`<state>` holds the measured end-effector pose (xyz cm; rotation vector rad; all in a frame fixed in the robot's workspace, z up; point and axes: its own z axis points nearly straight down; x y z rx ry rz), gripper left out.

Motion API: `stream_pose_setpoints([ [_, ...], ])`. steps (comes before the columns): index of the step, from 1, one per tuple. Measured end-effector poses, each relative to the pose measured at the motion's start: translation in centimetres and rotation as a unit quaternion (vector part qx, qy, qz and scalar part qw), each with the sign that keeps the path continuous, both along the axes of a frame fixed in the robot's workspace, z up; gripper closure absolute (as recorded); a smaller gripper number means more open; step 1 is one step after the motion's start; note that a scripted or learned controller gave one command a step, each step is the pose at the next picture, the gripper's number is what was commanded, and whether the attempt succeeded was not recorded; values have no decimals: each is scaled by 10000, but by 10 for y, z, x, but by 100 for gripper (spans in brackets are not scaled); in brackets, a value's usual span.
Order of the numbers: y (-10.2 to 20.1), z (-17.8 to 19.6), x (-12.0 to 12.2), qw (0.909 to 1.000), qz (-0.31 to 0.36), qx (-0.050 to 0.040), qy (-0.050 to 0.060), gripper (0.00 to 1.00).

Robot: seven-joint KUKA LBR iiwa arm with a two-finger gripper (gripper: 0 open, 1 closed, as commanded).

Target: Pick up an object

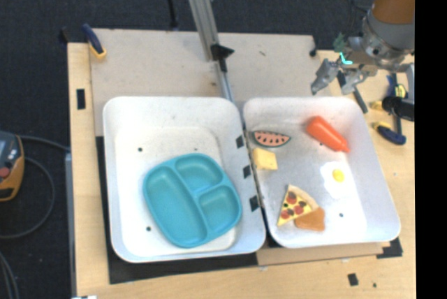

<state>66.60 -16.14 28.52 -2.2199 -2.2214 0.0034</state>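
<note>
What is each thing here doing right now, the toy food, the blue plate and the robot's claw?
Gripper: fingers spread open, nothing between them, above the right bin's far rim.
Carrot: lying in the right bin.
Watermelon slice: lying flat.
Cheese: lying flat.
Fried egg: lying flat.
Pizza slice: lying flat.
Blue plate: right way up in the left bin.

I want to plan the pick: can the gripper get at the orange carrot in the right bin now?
Probably yes. The gripper hangs over the far rim of the right bin, and the carrot lies apart from the other food, nothing over it.
</note>
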Motion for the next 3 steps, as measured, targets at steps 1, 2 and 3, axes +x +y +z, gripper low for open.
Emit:
stream_pose_setpoints([
  [1,0,2,1,10000,3,-4,-21,0],
  [2,4,-55,-7,10000,-4,-1,8,0],
  [3,2,-99,-2,10000,-9,-5,-2,0],
])
